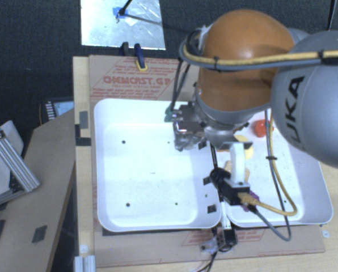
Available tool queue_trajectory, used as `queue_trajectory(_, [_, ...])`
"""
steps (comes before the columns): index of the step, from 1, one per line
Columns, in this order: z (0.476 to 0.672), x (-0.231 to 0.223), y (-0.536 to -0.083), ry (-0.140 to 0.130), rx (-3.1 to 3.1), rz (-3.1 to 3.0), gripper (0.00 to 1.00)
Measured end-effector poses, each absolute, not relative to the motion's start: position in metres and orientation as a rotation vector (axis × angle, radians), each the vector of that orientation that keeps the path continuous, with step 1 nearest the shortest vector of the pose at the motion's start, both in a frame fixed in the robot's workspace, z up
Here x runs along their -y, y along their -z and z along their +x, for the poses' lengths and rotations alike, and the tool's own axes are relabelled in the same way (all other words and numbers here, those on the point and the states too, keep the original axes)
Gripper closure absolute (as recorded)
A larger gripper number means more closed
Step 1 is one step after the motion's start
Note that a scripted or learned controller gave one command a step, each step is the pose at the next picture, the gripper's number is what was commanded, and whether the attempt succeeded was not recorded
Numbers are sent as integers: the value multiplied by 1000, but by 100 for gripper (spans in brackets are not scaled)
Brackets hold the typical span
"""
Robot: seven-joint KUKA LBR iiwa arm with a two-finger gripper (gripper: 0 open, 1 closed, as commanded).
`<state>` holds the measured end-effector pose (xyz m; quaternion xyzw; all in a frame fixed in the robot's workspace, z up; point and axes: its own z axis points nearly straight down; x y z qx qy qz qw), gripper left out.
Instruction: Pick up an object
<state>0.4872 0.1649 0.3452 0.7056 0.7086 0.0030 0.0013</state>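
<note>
My gripper (pixel 184 136) hangs low over the right side of the left white bin (pixel 140 174), near the wall between the two bins. The arm's big orange and grey wrist covers much of the right bin (pixel 312 192). In the right bin a small red object (pixel 260 128) lies by the far side. A yellow object (pixel 247 150) peeks out just below it, and a pale tan piece (pixel 228 166) lies beside the bracket. Nothing shows in the gripper.
Both bins rest on a cardboard sheet (pixel 129 79) held by a clamp (pixel 139 58) at the far edge. A shiny foil sheet (pixel 121 16) lies behind. Metal framing (pixel 10 163) stands at the left, beyond the bench edge.
</note>
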Motion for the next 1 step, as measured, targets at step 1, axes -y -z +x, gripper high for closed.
queue_trajectory(1, [487,-135,-376,-8,-2218,2221,100])
